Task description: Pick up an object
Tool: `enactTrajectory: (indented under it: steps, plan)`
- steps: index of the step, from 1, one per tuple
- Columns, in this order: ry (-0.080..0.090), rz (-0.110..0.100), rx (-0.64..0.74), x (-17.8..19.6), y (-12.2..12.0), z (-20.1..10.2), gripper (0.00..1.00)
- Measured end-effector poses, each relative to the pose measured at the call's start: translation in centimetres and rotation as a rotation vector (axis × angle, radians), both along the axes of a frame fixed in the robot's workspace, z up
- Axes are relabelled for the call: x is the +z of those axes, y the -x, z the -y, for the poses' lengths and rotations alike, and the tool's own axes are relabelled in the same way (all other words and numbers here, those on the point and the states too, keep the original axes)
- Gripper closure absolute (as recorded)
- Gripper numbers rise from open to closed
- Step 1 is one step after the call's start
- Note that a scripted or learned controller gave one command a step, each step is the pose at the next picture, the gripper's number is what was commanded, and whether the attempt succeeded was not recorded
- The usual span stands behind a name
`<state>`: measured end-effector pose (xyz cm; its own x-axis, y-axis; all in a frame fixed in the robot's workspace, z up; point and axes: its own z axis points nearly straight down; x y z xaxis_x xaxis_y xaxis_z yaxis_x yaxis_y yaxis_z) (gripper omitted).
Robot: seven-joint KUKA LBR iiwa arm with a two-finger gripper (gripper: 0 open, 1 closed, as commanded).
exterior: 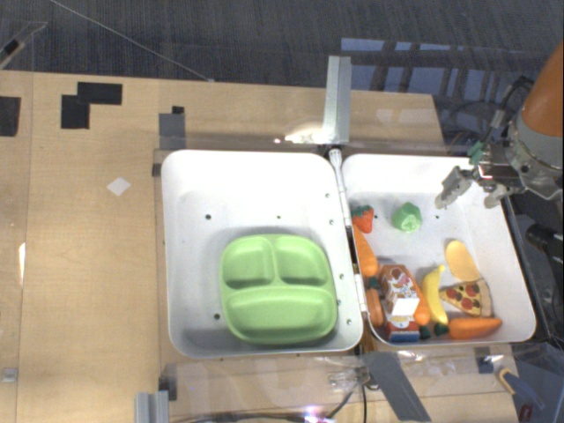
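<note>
While your arm reached in from the right, this was the state:
Claw: your claw point(471, 187) hung over the upper right part of the right bin point(520, 263), two fingers spread apart, nothing between them.
Arm: grey with an orange band, at the right edge above that bin.
Right bin: toy food clustered along its lower and left sides.
Nearest items: green pepper point(406, 218) and small red-orange piece point(361, 219), both left of the claw and apart from it.
Lower cluster: yellow slice point(462, 261), banana point(433, 294), pizza slice point(467, 299), carrot point(474, 327), printed box point(401, 300), all packed close together, well below the claw.
Left wall: orange piece point(365, 256) lay against the divider.
Left bin point(194, 236): green divided tray point(278, 287) sat in its lower middle.
Desk point(79, 263): light wood, carried both bins.
</note>
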<state>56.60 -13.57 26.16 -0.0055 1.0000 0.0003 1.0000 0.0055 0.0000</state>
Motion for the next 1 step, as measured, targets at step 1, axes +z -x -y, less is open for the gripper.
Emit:
enactTrajectory:
  steps: [1]
  plan:
    - [-0.001,-0.001,-0.011,-14.06,-6.97,-3.17,0.00]
